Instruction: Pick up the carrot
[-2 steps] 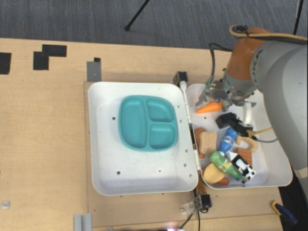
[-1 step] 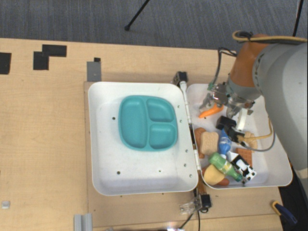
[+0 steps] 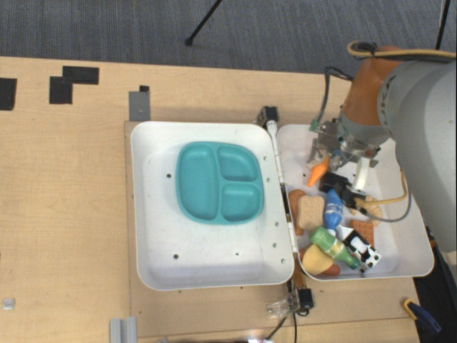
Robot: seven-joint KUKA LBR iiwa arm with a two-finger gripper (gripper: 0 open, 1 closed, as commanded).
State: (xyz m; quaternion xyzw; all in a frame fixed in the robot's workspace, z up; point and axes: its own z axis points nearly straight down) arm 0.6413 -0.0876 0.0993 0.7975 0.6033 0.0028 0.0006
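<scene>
At the near end of the right bin point(image 3: 421, 263) lie a yellow fruit point(image 3: 318, 260), a green item point(image 3: 330, 243), a black-and-white toy cow point(image 3: 363, 252), a blue bottle point(image 3: 333, 211) and a slice of bread point(image 3: 309, 211). Beyond them the carrot point(image 3: 318, 171) rests in the same bin near its left wall, its long axis slanting from lower left to upper right, and the gripper point(image 3: 337, 148) sits just beside its upper end; whether the gripper is apart or together cannot be told. The grey arm point(image 3: 421, 127) with the orange band point(image 3: 365, 91) enters from the right and bends down over the bin's far half, while the left bin point(image 3: 153, 263) on the worktop point(image 3: 64, 213) carries a teal divided plate point(image 3: 218, 182).
</scene>
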